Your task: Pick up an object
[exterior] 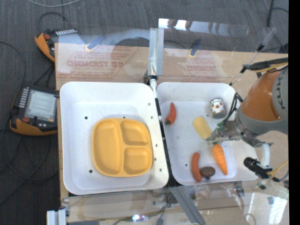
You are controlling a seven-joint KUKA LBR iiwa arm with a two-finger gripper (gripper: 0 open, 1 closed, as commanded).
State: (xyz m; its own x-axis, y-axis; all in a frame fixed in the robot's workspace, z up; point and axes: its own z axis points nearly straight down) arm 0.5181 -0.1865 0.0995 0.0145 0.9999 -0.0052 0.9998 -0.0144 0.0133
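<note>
left bin (70, 125): yellow divided tray (123, 146). right bin (187, 90): carrot (220, 159), two sausages, pale yellow block (202, 127), small jar. gripper (220, 135) over carrot's far end, finger state unclear.

The tabletop (105, 62) is bearing two shallow white bins side by side. The left bin (75, 125) is sitting toward the tabletop's left edge, and the right bin (185, 100) is lying just beside it toward the right edge, their inner rims touching at the middle.
</note>
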